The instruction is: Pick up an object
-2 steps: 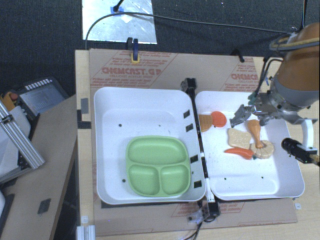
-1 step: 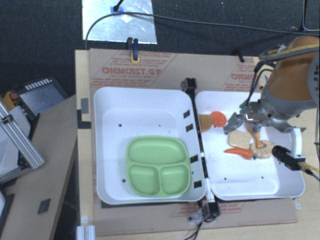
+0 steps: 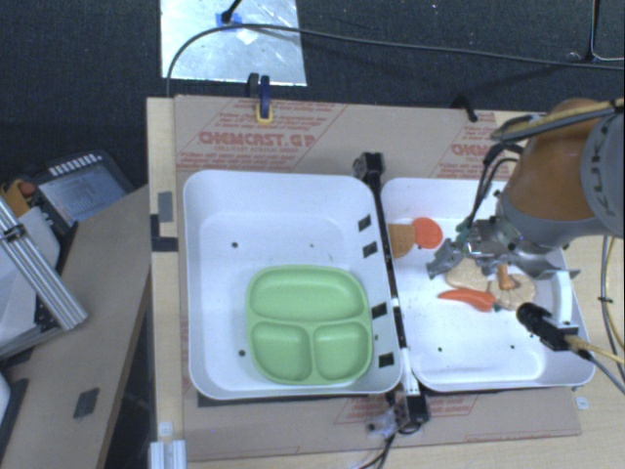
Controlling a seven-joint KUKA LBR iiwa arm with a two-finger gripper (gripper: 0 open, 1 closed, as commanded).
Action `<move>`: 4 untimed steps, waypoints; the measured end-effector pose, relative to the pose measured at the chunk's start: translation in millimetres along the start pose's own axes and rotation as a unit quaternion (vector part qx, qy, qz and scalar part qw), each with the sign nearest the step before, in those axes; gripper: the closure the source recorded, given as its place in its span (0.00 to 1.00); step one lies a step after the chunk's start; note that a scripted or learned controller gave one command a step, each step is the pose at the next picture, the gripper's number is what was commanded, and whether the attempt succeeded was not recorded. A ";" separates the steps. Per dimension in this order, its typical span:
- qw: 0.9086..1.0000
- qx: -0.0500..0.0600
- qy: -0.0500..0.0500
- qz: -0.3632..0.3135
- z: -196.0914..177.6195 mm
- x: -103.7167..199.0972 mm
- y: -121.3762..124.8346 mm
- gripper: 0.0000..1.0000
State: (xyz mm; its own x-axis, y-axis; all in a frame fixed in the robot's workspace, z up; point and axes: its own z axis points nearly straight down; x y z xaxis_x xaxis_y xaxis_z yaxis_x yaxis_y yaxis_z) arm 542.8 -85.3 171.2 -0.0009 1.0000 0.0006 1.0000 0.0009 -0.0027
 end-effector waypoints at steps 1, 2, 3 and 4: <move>1.000 0.001 0.000 0.000 62.8 -2.1 -0.1 0.00; 1.000 -0.003 -0.001 0.000 48.7 -2.6 1.7 1.00; 1.000 -0.004 -0.001 -0.001 -5.1 0.3 -6.4 1.00; 1.000 -0.006 -0.001 -0.002 -66.9 7.2 -2.0 1.00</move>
State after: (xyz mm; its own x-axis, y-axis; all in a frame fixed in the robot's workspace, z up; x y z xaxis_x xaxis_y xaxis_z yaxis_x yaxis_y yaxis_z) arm 540.9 -78.2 238.1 -0.0049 1.0000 -0.0008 0.9999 0.0049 0.0088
